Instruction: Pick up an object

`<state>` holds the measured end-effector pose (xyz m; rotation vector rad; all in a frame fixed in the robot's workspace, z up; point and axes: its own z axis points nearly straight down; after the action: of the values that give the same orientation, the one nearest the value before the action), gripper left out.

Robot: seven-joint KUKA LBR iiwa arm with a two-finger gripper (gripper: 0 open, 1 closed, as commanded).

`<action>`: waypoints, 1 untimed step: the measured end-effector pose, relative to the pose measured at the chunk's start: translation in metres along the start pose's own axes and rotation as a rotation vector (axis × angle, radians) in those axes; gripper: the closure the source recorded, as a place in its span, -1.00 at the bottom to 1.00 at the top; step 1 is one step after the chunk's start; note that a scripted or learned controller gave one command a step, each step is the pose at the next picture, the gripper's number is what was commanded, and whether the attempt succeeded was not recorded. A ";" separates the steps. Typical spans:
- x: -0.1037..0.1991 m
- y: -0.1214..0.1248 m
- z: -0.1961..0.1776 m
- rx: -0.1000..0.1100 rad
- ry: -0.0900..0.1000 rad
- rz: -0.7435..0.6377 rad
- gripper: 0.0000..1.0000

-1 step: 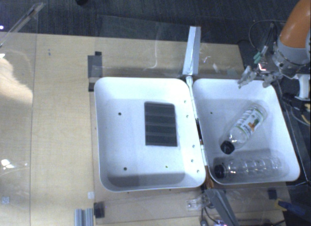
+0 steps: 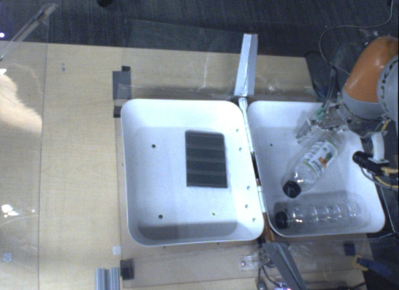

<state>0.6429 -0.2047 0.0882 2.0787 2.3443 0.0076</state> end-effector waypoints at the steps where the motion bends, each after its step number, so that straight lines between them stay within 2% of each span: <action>1: 0.007 -0.063 -0.001 -0.001 0.000 -0.197 -1.00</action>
<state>0.5800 -0.2055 0.0887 1.8374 2.5362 0.0075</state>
